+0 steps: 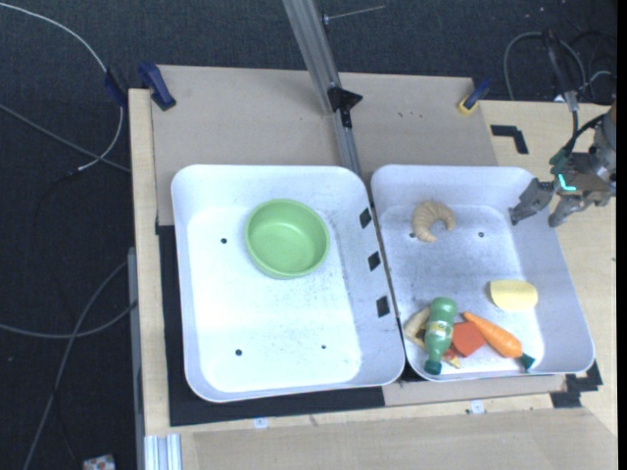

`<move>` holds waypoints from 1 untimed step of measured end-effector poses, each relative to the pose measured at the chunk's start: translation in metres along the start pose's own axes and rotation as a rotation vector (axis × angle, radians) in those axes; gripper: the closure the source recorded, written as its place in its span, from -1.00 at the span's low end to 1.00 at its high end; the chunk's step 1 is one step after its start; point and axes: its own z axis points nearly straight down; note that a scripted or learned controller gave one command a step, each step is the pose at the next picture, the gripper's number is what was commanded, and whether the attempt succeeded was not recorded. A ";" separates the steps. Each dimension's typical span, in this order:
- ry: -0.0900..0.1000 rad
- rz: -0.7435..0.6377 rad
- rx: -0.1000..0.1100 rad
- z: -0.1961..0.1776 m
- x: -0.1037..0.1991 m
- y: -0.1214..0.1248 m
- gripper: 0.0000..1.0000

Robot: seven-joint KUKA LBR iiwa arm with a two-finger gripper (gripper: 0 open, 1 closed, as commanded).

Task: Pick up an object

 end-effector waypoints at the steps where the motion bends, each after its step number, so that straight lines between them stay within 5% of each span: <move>1: -0.002 -0.001 -0.007 -0.004 0.000 0.001 -1.00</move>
